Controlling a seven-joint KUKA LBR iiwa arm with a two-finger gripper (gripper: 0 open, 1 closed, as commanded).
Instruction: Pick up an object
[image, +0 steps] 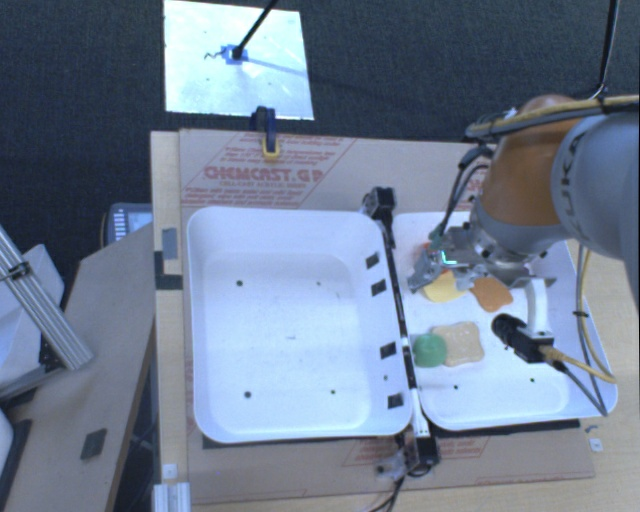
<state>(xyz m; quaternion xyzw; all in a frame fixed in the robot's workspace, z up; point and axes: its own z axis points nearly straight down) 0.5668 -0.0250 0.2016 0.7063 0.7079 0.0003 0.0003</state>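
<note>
claw (437, 268) low over yellow piece (441, 289) in right bin (500, 400).

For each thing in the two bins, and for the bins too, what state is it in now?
Left white plastic bin: sits flat on the bench.
Right white plastic bin: holds four small objects.
Yellow flat piece: lying under the gripper.
Orange flat piece: lying beside the yellow one.
Tan square sponge-like block: lying flat.
Green round ball: resting against the block.

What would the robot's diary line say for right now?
arm: over right bin | gripper: above yellow piece | nearby: orange piece, green ball, tan sponge | grasp: unconfirmed
</note>
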